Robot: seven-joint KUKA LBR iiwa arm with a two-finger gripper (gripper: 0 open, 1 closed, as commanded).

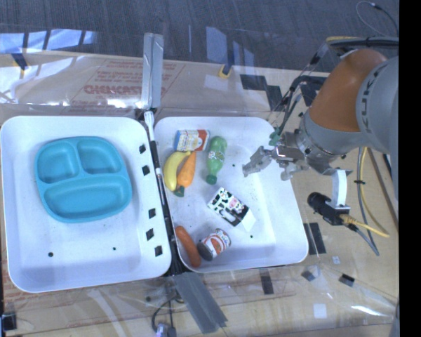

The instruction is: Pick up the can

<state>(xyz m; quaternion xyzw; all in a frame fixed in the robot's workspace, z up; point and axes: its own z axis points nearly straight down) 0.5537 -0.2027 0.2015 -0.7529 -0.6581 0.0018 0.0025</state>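
Observation:
The can (pixel 215 243), red and white with a dark end, lies on its side near the front edge of the right bin (pixel 284 220). An orange sausage-shaped piece (pixel 186 245) touches it on its left. My gripper (pixel 270 167) hovers over the right part of this bin, well behind and to the right of the can. Its fingers are spread open, and nothing sits between them.
The right bin also holds a cow-patterned carton (pixel 229 207), a green bottle (pixel 215 159), a banana (pixel 171 171), a carrot (pixel 186 168) and a small carton (pixel 191 140). A blue divided plate (pixel 83 177) lies in the left bin (pixel 28 258).

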